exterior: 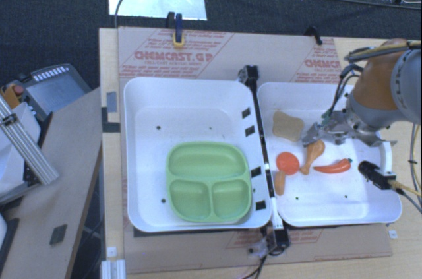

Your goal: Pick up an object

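The claw [315,136] hangs low in the right bin [379,208], just above the drumstick [312,156]; whether it grips anything cannot be told. Beside lie a red pepper [332,167] and tomato [287,162].

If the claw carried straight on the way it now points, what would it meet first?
The claw points left and slightly down in the right bin. First in line is probably the tan drumstick-shaped toy just beneath its tip, with the beige bread slice close beside; depth is unclear.
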`<state>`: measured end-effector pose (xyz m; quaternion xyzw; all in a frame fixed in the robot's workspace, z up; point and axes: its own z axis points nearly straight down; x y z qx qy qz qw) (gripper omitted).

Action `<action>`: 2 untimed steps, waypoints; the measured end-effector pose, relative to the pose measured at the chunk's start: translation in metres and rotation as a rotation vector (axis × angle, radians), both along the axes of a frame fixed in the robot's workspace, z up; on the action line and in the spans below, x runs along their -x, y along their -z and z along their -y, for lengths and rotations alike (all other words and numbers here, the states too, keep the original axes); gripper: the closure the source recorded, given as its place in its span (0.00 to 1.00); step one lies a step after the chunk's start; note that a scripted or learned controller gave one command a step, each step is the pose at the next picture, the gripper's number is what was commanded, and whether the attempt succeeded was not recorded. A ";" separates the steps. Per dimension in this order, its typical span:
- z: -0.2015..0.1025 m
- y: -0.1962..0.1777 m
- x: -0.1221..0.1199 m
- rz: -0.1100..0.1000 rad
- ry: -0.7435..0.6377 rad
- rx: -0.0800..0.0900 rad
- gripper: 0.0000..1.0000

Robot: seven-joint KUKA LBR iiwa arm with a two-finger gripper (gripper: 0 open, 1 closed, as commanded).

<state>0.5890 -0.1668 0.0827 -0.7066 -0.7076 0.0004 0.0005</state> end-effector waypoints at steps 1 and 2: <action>0.000 -0.013 -0.002 0.005 0.000 0.002 1.00; 0.004 -0.058 0.000 0.007 0.002 0.002 1.00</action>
